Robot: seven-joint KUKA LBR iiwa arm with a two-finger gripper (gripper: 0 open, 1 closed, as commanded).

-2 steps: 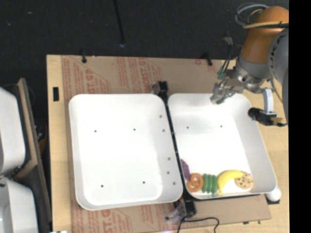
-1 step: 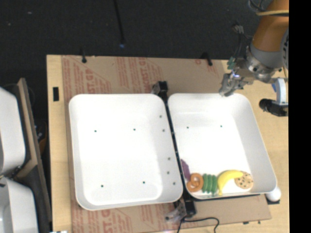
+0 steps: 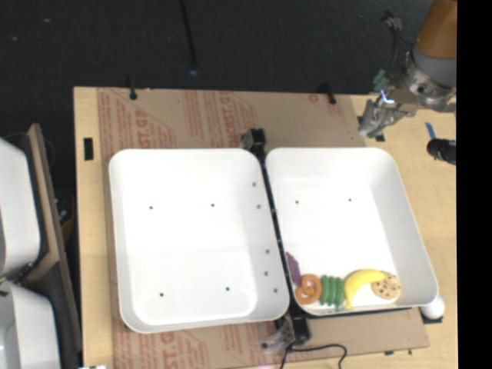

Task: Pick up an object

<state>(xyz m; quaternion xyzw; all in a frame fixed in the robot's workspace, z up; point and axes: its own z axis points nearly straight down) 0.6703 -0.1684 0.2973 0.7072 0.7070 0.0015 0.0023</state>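
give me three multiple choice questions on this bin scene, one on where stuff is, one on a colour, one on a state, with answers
1. Where do the toy foods lie?
A. along the near edge of the right bin
B. in the middle of the left bin
C. on the cardboard behind the bins

2. What colour is the banana?
A. red
B. yellow
C. blue

3. Where is the hand relative to the bins?
A. pressed down on the banana
B. deep inside the left bin
C. raised beyond the far right corner of the right bin

Answers:
1. A, the pretzel, green piece, banana and cookie sit in a row by the near wall of the right bin.
2. B, it is plainly yellow.
3. C, the hand hangs over the bench, away from the items.
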